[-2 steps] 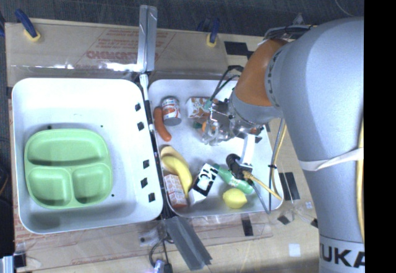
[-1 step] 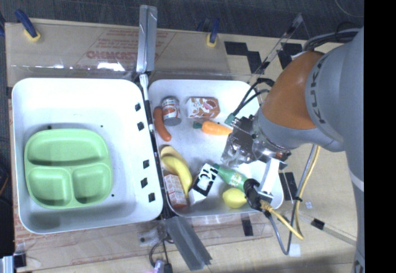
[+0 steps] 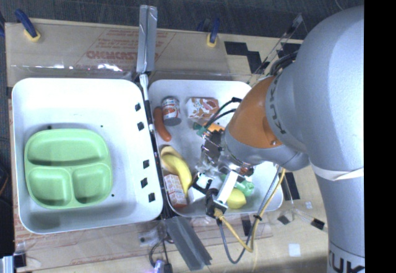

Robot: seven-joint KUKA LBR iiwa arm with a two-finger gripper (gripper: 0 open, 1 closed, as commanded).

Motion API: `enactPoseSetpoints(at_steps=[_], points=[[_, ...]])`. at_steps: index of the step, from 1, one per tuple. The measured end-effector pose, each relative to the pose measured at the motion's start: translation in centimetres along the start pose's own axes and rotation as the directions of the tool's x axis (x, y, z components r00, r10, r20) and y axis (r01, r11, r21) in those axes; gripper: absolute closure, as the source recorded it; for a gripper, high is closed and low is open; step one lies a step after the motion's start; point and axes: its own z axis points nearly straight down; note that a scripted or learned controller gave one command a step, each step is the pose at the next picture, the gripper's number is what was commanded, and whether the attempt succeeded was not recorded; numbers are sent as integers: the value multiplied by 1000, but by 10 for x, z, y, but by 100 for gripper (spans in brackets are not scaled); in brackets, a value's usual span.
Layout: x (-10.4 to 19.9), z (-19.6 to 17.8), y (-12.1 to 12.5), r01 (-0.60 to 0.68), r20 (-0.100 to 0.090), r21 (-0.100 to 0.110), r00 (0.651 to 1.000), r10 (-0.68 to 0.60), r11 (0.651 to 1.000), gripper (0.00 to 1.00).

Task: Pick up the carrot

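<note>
Carrot (image 3: 162, 125) lies along left wall of right-hand bin (image 3: 204, 83), just beside can (image 3: 169, 109), banana (image 3: 177, 166) near its other end. Gripper (image 3: 210, 153) hangs mid-bin, apart from carrot; open or closed, we cannot tell. We'd shift wallward, align across carrot, descend clear of can.

Right of the banana (image 3: 177, 166) the arm (image 3: 272, 123) crowds the right bin (image 3: 185, 86), leaving a narrow bare strip of floor between them. Just beyond the banana the carrot (image 3: 163, 124) and a can (image 3: 171, 111) lie close together. A bottle (image 3: 176, 190) sits against its near side.
</note>
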Motion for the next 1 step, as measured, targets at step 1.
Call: enactPoseSetpoints(at_steps=[1], points=[[-66, 8, 65, -125, -13, -10, 992, 125, 992, 100]])
